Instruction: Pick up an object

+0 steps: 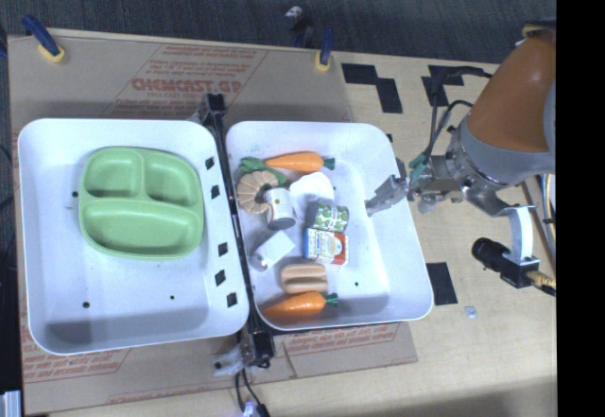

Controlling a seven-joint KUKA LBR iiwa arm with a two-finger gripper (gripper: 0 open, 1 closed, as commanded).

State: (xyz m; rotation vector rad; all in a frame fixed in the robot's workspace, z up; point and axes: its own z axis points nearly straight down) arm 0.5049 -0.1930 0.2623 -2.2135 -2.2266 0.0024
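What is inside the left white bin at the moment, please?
The left white bin holds a light green plastic divided tray with three compartments, lying flat toward the bin's far side. Whatever lies beneath the tray is covered.

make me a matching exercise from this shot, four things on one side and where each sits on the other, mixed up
Things:
1. green divided tray
2. carrot with the green top
3. hot dog bun
4. gripper

Places:
A. over the right edge of the right bin
B. near the front of the right bin, just behind the other carrot
C. in the left bin
D. at the back of the right bin

Pairs: 1-C, 2-D, 3-B, 4-A
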